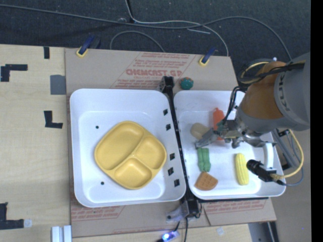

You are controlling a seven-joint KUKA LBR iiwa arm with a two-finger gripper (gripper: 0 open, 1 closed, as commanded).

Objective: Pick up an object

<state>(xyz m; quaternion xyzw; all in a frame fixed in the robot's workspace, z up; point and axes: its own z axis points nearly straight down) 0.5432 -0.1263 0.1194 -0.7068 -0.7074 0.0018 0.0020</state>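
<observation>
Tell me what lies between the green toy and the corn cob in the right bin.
In the camera view, bare white bin floor separates the green toy from the corn cob; the orange wedge sits lower, beneath that gap.

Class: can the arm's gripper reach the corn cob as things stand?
Probably yes. The corn cob lies uncovered in the right bin, just beside the gripper, apart from other items.

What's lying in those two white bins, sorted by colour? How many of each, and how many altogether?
Yellow: 2, plate and corn
Green: 1, green piece
Orange-brown: 1, wedge
Red-orange: 1, red piece
Beige: 1, beige piece
Total: 6

The teal ball sits outside the bins, so it is not counted.
</observation>
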